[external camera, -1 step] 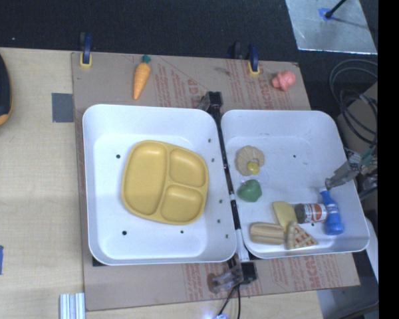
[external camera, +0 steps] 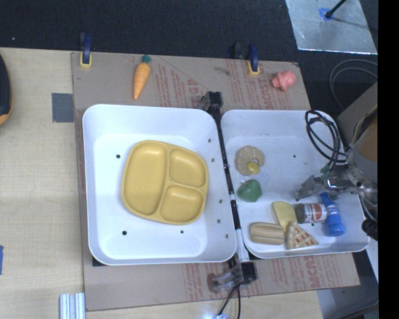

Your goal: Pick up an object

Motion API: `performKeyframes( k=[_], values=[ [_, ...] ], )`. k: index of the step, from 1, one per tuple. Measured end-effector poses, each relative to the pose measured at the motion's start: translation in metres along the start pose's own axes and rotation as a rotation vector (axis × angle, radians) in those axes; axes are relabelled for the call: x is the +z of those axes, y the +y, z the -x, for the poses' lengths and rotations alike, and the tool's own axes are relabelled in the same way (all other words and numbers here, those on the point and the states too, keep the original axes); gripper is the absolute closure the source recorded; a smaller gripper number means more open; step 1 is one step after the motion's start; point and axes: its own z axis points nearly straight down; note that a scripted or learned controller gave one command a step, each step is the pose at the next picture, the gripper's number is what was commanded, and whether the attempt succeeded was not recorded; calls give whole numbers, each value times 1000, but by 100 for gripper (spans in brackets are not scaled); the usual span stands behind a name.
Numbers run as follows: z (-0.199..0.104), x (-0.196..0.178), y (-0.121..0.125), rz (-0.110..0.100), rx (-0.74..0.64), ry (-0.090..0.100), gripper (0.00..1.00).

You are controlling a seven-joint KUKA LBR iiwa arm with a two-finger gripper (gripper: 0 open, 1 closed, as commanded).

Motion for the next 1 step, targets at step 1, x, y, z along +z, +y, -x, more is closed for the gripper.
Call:
performKeyframes(
  k=[1],
  values=[
    [-85,27,-36,8,1,-2,0]
  ],
)
